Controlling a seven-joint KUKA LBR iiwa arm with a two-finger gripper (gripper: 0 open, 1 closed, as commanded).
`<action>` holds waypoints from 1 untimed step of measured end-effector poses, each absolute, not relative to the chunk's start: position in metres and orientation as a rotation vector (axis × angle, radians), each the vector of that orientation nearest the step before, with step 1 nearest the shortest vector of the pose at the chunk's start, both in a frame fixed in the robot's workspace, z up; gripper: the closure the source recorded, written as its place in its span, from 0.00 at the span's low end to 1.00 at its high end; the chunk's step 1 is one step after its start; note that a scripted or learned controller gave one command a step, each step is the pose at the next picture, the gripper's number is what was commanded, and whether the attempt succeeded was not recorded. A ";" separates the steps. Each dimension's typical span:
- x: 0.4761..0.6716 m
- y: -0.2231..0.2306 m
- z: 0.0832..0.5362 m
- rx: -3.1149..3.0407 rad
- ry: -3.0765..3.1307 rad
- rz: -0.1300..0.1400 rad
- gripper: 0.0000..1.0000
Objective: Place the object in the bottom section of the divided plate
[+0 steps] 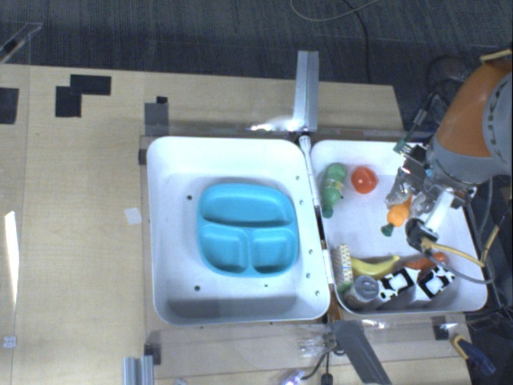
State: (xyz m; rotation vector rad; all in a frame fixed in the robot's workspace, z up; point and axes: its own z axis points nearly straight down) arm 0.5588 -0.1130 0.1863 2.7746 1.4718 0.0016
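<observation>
Pincer (405, 215) sits low over the right bin (473, 295), directly at a small orange object (397, 214) with a green end; whether it is apart or clamped cannot be told. Divided plate (244, 227), blue, lies in the left bin (172, 215). Right bin also carries a green item (332, 184), a red ball (365, 180) and a banana (375, 264) near its front.

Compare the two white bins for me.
The left bin holds one thing, a blue divided plate; the right bin holds many small items, among them a tomato and a banana. The arm reaches over the right bin, not the left. Both are shallow and white.
</observation>
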 end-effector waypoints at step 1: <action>0.590 -0.150 0.253 2.569 1.804 0.003 1.00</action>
